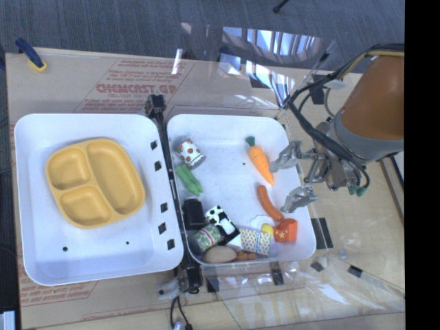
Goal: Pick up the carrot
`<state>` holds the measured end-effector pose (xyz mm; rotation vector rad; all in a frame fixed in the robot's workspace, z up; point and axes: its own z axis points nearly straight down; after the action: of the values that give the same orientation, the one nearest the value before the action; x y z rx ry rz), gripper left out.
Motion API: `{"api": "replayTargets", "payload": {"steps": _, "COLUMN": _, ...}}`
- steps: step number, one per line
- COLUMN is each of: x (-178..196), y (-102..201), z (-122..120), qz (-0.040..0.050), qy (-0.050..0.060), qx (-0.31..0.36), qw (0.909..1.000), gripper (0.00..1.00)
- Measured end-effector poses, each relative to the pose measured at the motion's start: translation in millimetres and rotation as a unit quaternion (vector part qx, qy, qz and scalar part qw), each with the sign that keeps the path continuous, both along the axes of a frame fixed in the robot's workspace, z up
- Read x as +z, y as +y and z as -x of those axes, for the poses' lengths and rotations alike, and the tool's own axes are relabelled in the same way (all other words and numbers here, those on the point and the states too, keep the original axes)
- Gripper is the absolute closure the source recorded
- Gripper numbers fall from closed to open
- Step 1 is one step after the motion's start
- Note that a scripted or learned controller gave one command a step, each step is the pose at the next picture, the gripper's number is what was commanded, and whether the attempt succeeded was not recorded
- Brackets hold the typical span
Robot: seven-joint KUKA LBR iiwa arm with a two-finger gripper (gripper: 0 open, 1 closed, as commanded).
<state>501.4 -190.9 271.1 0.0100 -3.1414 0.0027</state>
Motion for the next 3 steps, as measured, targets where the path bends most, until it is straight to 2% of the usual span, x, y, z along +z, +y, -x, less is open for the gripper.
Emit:
{"api": "replayTargets", "payload": {"steps": 1, "x": -151.5, "y": -17.8, "z": -75.6, "qz": -0.0023, "qy": 0.005, "qx": -0.094, "qw": 0.9955, "gripper": 0.0}}
{"api": "replayTargets", "payload": {"steps": 2, "x": -135.9, "y": -16.1, "z": -80.4, "qz": -0.0005, "qy": -0.001, "qx": -0.089, "qw": 0.996, "gripper": 1.0}}
{"api": "replayTargets", "payload": {"steps": 3, "x": -43.2, "y": -3.1, "z": -154.1, "qz": 0.0, "qy": -0.007, "qx": -0.107, "qw": 0.9943, "gripper": 1.0}}
